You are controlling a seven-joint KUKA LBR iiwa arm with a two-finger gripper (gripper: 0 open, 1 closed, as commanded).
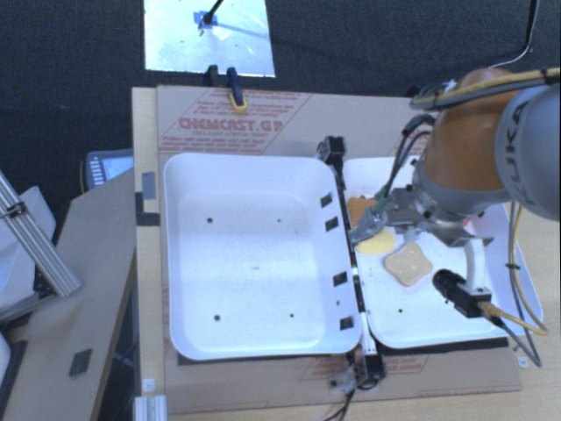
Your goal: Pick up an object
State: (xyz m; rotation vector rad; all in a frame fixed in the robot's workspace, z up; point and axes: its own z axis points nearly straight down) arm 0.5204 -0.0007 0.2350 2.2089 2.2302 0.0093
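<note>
In the right bin (421, 327) lie a tan slice of toast (408, 264), a pale yellow piece (377, 244) and an orange-brown piece (358, 209) near the bin's left wall. The gripper (368, 227) reaches down from the grey and orange arm (473, 147) to the yellow piece at the left side of the right bin. Its metal fingers (364, 231) sit right at the yellow piece's left edge, just below the orange-brown piece.
The left bin (254, 253) is a white tub with small dark dots on its floor. Black clips (333, 226) run along the divider between the bins. A black connector with yellow cable (465, 296) hangs over the right bin. A clamp (235, 90) stands behind.
</note>
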